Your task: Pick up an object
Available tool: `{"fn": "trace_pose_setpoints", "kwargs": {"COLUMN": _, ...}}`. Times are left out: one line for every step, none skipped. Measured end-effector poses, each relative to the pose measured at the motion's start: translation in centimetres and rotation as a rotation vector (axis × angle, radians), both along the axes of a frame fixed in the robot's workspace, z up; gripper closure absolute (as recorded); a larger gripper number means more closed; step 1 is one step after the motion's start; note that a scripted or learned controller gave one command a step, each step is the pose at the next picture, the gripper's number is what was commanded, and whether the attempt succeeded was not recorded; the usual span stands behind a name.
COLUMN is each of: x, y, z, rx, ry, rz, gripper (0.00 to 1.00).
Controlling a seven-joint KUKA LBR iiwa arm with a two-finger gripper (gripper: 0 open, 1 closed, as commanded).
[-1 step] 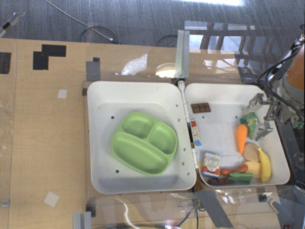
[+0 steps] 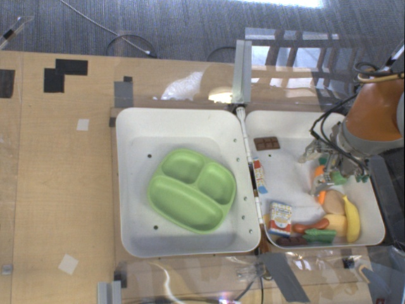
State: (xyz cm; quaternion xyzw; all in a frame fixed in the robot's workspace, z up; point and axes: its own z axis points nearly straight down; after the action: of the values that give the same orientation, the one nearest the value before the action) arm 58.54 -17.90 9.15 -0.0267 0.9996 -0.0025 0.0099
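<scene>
The two-finger gripper [image 2: 329, 170] hung low over the right-hand shallow white bin [image 2: 285, 160], its metal parts too tangled with cables for me to tell how it was set, just above a heap of toy food in that bin's near right corner. There lay a yellow plastic banana [image 2: 352, 219], a pale egg-shaped piece [image 2: 331, 201], a small printed carton [image 2: 281, 216] and, farther back, a brown chocolate bar [image 2: 266, 144]. On the wooden bench [image 2: 57, 170] the left-hand white bin [image 2: 136, 138] held a green three-compartment plastic plate [image 2: 192, 189].
</scene>
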Motion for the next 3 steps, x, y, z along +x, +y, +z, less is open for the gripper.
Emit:
{"fn": "trace_pose_setpoints", "kwargs": {"x": 0.4, "y": 0.2, "z": 1.4, "rx": -0.001, "ry": -0.011, "rz": 0.008, "gripper": 1.00}}
{"fn": "trace_pose_setpoints", "kwargs": {"x": -6.7, "y": -2.8, "z": 0.3, "rx": -0.001, "ry": 0.014, "rz": 0.274, "gripper": 1.00}}
{"fn": "trace_pose_setpoints", "kwargs": {"x": -6.6, "y": -2.6, "z": 0.3, "rx": 0.000, "ry": 0.012, "rz": 0.277, "gripper": 0.00}}
